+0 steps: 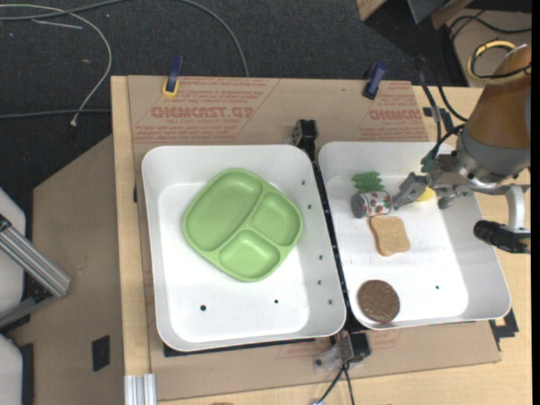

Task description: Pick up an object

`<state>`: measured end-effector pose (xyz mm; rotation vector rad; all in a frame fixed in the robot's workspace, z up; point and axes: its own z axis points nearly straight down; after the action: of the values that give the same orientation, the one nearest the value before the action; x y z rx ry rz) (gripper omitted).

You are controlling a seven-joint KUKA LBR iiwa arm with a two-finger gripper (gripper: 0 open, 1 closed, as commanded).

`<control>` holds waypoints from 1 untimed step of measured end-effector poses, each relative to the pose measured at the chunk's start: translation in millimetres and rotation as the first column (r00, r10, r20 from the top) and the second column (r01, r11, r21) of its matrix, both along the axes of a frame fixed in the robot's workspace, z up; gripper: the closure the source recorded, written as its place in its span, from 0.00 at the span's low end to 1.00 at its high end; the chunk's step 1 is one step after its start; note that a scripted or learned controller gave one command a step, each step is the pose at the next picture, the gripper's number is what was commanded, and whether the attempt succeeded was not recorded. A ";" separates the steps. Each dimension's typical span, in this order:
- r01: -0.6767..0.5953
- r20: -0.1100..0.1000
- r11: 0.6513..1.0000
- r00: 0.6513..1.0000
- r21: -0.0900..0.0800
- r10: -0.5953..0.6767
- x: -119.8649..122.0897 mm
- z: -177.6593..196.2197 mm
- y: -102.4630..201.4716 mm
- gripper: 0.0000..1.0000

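Left bin (160, 226): you have a green divided plate (243, 224) lying flat near its middle, well apart from the arm, nothing on it. Right bin (472, 298): a small green leafy piece (366, 180) near the back wall, a small can (372, 202) on its side just in front of it, a toast-shaped slice (390, 234) below that, and a round brown patty (378, 299) near the front lip. The gripper (411, 191) hangs low just right of the can, its dark fingers spread a little, nothing between them; a yellow item (426, 196) shows just behind it, too hidden to name. Judgement: you are at the approach step, with no grasp made. The next move calls for centring over the can or the yellow item, dropping, then closing squarely, since a can on its side may roll away.
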<state>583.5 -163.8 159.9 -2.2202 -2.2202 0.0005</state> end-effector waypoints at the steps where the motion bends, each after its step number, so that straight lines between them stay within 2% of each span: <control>1: 0.000 -0.005 1.000 1.000 0.002 0.000 -9.2 -46.7 -0.7 0.00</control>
<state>574.4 -164.5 113.2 -2.2171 -2.2161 0.0046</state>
